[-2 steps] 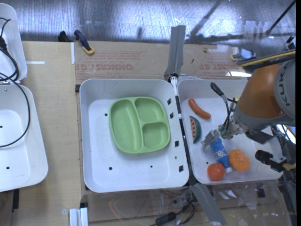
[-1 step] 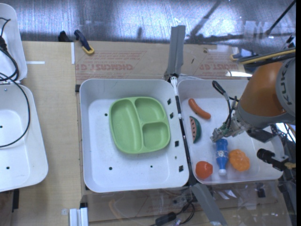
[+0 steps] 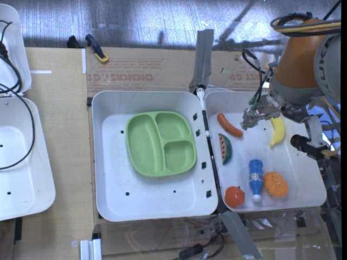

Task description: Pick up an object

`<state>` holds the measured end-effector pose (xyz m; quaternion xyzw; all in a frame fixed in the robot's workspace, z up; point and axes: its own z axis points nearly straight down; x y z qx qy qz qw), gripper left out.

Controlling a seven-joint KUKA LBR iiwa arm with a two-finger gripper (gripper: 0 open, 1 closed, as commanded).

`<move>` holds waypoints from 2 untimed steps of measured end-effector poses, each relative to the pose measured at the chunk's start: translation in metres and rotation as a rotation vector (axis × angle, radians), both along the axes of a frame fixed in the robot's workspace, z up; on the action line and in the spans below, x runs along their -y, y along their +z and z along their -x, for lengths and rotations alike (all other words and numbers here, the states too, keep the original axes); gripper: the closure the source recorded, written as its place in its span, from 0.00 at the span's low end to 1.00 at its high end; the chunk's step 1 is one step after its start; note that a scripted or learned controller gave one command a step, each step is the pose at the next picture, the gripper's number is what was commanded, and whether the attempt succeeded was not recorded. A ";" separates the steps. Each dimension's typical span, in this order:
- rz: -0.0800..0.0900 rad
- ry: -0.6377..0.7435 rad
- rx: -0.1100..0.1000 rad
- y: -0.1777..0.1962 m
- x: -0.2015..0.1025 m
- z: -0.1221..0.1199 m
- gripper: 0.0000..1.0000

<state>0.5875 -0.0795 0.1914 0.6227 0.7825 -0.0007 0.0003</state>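
Right bin (image 3: 309,199): end effector (image 3: 250,118) near sausage (image 3: 230,125).

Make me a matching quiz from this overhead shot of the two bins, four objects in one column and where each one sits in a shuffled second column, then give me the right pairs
Objects:
1. green divided plate
2. banana
3. tomato
4. watermelon slice

Places:
A. near front left corner of the right bin
B. in the left bin
C. right bin, beside the divider, below the sausage
D. right bin, just right of the gripper

Pairs: 1-B, 2-D, 3-A, 4-C
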 end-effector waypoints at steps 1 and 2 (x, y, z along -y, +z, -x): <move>0.000 0.000 -0.001 0.000 0.000 0.000 0.00; 0.000 -0.084 0.000 -0.100 0.030 0.000 0.00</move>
